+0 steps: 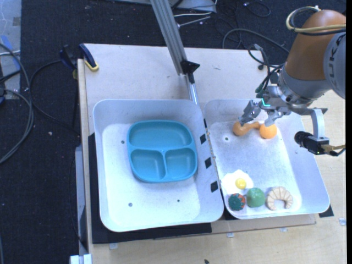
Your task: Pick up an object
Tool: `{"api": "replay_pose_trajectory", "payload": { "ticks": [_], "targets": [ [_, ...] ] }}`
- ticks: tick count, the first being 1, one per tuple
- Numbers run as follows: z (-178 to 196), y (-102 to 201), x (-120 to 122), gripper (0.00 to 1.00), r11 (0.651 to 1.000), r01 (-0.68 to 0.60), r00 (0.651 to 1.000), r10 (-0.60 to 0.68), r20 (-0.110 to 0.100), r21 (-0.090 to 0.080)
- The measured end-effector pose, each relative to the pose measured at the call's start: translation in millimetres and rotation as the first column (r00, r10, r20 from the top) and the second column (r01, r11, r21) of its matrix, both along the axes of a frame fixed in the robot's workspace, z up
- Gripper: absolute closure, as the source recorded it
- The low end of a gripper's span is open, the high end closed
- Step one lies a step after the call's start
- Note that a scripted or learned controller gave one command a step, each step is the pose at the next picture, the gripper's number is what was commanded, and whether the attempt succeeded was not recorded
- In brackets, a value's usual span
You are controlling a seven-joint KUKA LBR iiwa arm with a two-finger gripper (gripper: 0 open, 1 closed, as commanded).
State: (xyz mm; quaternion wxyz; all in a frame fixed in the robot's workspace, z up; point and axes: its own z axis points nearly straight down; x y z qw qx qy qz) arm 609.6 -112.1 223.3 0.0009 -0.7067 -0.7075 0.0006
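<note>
In the right bin, two orange toy foods lie at the far end: an elongated orange piece and a round orange ball. My gripper hangs just above and between them. Its fingers are spread, one over each orange item, and nothing is held between them. Along the bin's near edge lie a fried egg, a dark green and red ball, a green ball and a croissant.
The left bin holds a blue divided plate. A slanted metal pole rises behind the bins. The arm's orange band and a black side fitting overhang the right bin's far right side.
</note>
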Motion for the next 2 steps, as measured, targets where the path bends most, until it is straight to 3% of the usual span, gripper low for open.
{"api": "replay_pose_trajectory", "payload": {
  "ticks": [1, 2],
  "targets": [
    [1, 0, 1, 0.0, 1.0, 0.0, 1.0, 0.0, 0.002, 0.0],
    [-42, -2, 2, 0.0, 1.0, 0.002, 1.0, -0.002, 0.0, -0.001]
  ]
}}
